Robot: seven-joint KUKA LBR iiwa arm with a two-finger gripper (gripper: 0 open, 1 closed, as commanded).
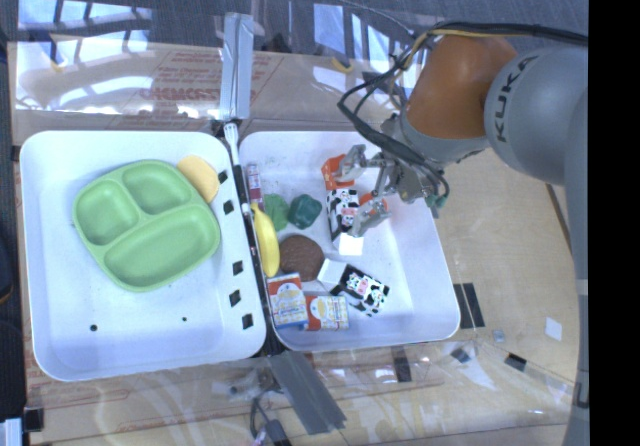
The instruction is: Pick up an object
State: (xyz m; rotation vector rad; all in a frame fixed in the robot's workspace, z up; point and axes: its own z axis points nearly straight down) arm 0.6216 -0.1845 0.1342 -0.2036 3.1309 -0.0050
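The jaws [362, 202] hang low in the right bin [425, 284], spread open, with a cow-patterned carton [343, 209] standing between them. A banana [266, 241] lies at this bin's left wall; the green tray [147, 222] fills the left bin [60, 334].

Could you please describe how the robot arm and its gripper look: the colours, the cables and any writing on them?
The arm is smooth, rounded grey metal with a glossy orange band above the wrist and dark "KUKA" lettering on the grey shell. Black cables loop around the wrist. The gripper is a small metallic assembly with thin silver fingers and reddish details.
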